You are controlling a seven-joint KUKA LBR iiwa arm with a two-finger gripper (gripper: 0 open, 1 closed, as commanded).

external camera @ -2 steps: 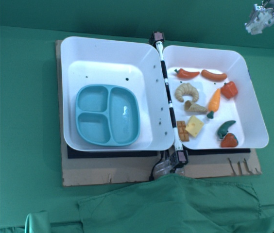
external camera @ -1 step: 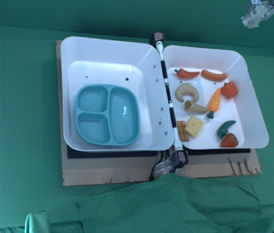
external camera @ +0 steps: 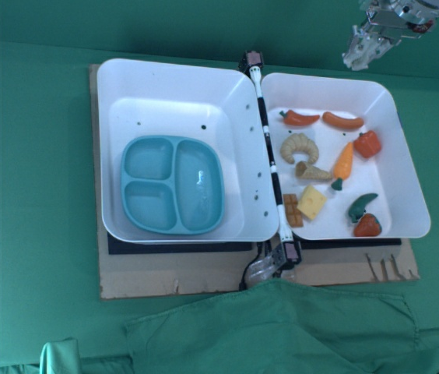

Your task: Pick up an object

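Observation:
My gripper (external camera: 357,56) hangs high at the top right, above the far edge of the right bin (external camera: 406,170), with nothing between its fingers. In that bin lie several toy foods: a red chili (external camera: 300,118), a sausage (external camera: 343,120), a red pepper (external camera: 367,143), a croissant (external camera: 300,146), a carrot (external camera: 343,162), an ice cream cone (external camera: 314,172), a cheese wedge (external camera: 311,202), a waffle piece (external camera: 292,209), a green pepper (external camera: 361,204) and a strawberry (external camera: 367,225).
The left bin (external camera: 110,100) holds a teal divided plate (external camera: 172,184). A black-and-white striped bar (external camera: 270,158) runs between the bins. Green cloth (external camera: 282,329) is bunched at the front edge of the bench.

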